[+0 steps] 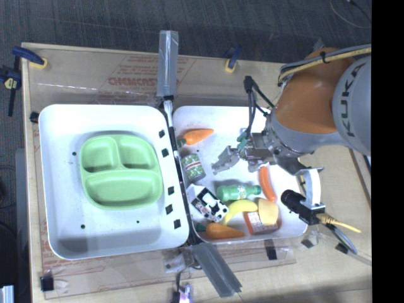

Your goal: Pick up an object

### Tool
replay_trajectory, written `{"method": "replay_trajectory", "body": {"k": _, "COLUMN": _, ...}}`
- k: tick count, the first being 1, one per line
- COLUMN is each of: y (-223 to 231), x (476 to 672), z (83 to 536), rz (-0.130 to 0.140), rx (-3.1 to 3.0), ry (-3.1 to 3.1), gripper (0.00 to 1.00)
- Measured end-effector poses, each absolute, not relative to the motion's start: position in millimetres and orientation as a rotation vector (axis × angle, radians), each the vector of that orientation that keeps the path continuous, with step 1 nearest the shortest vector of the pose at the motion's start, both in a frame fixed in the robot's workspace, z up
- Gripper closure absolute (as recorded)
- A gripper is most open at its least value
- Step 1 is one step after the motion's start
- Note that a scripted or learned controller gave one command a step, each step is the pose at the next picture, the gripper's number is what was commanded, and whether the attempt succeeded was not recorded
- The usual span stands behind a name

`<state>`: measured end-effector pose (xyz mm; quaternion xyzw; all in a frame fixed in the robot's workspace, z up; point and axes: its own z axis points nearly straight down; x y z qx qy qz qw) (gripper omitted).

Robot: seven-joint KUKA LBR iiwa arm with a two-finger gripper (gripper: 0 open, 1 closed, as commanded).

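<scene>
Green sectioned tray (121,170) sits alone in the left bin (57,232); right bin (218,115) holds the clutter: carrot (197,135) near its top-left, small can (192,166) below it, black-and-white object (210,205), green bottle (237,190), banana (236,209), another carrot (223,231) at the front edge. Gripper (235,155) hovers over the right bin's middle, fingers spread apart, nothing between them; orange stick (267,183) lies just right of the bottle.
</scene>
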<state>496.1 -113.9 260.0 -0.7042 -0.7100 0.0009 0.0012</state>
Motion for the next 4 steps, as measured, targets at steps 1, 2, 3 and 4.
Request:
{"method": "replay_trajectory", "body": {"k": 1, "y": -116.5, "x": 576.4, "z": 184.7, "rz": 0.006, "rx": -2.237, "ry": -2.202, "gripper": 0.0}}
{"method": "replay_trajectory", "body": {"k": 2, "y": -109.3, "x": 568.4, "z": 97.9, "rz": 0.008, "rx": -2.123, "ry": -2.355, "gripper": 0.0}}
{"method": "replay_trajectory", "body": {"k": 3, "y": -104.1, "x": 567.3, "z": 106.1, "rz": 0.008, "rx": -2.101, "ry": -2.357, "gripper": 1.0}}
{"method": "replay_trajectory", "body": {"k": 4, "y": -73.2, "x": 569.0, "z": 192.0, "rz": 0.002, "rx": -2.114, "ry": -2.321, "gripper": 1.0}}
